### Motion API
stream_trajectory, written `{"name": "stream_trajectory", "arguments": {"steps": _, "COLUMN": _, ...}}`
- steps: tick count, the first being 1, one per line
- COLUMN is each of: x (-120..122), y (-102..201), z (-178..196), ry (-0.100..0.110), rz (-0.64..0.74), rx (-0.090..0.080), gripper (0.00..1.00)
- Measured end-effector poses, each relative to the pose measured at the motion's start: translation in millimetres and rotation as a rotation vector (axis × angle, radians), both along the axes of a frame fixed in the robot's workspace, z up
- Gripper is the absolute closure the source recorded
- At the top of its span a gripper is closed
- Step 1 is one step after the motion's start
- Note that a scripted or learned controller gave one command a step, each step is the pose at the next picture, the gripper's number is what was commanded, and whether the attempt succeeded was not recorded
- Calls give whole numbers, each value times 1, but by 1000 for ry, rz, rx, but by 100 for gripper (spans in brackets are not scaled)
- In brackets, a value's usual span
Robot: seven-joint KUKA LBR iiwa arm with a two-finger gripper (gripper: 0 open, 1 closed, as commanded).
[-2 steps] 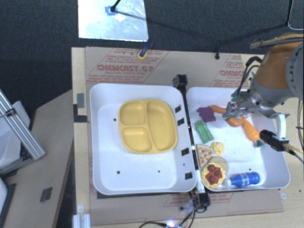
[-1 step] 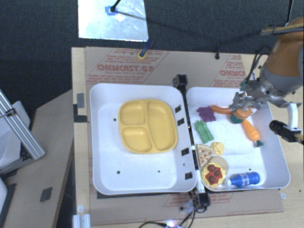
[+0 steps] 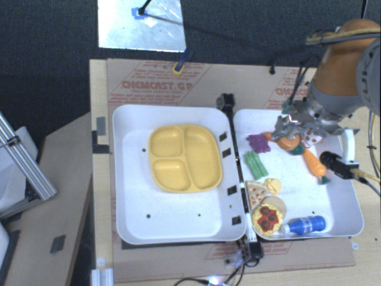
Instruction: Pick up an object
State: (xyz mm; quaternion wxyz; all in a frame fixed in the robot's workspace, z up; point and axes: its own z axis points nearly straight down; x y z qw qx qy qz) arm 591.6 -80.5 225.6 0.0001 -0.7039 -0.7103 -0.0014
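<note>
The right bin [image 3: 350, 212] holds several toy foods. My gripper [image 3: 290, 128] hangs low over its back part, right above a round orange toy [image 3: 288, 142]; whether it touches the toy is unclear. An orange carrot [image 3: 314, 161] lies just right of that toy, beside a small white piece with red spots [image 3: 311, 139]. To the gripper's left lies a purple grape bunch [image 3: 258, 142], and a green vegetable [image 3: 256, 164] sits in front of the grapes.
Near the right bin's front lie a pizza slice [image 3: 256, 190], a small yellow piece [image 3: 273, 185], a round toy with red topping [image 3: 268, 216] and a blue bottle [image 3: 305, 224]. The left bin [image 3: 128, 219] holds a yellow divided plate [image 3: 183, 158].
</note>
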Motion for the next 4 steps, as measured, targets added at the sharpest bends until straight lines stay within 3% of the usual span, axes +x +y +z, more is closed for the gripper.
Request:
{"name": "stream_trajectory", "arguments": {"steps": 1, "x": 8, "y": 26, "z": -11, "ry": 1, "rz": -2, "rx": -1, "gripper": 100}}
{"name": "stream_trajectory", "arguments": {"steps": 2, "x": 16, "y": 22, "z": 4, "ry": -1, "rz": -3, "rx": -2, "gripper": 100}}
{"name": "stream_trajectory", "arguments": {"steps": 3, "x": 17, "y": 28, "z": -6, "ry": 1, "rz": -3, "rx": -2, "gripper": 100}}
{"name": "stream_trajectory", "arguments": {"steps": 4, "x": 0, "y": 24, "z": -8, "ry": 3, "rz": -9, "rx": -3, "gripper": 100}}
